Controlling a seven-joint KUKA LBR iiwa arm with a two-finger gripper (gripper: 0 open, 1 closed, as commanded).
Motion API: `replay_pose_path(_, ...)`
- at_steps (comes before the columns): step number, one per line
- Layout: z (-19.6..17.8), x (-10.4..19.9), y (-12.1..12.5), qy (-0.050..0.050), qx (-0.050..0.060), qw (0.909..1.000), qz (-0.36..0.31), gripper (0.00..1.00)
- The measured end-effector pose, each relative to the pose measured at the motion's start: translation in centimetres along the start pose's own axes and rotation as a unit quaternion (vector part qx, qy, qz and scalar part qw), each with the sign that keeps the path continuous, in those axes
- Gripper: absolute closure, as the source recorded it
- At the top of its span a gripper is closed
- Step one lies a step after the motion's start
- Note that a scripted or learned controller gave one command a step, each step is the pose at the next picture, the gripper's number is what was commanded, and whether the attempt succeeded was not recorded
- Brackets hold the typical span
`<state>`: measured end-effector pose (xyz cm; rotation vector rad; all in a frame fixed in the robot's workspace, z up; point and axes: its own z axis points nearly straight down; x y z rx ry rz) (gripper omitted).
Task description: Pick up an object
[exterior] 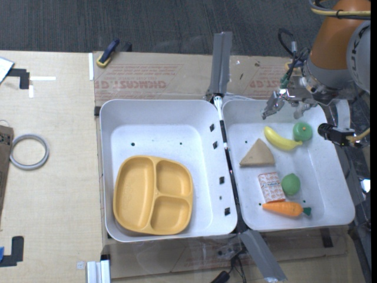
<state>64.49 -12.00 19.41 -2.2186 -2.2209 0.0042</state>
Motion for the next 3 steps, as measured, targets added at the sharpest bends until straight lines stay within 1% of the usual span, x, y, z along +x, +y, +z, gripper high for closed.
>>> replay_pose_path(1,9.9,-1.2,-3.3,0.0,-0.005,0.9993,-0.038,0.0)
replay_pose_path(2,9.1,-1.3,-3.4,-0.001,-0.004,0.9993,-0.036,1.0)
replay_pose_path(3,-0.8,0.4,-4.6,-0.001,-0.001,0.9999,0.017,1.0)
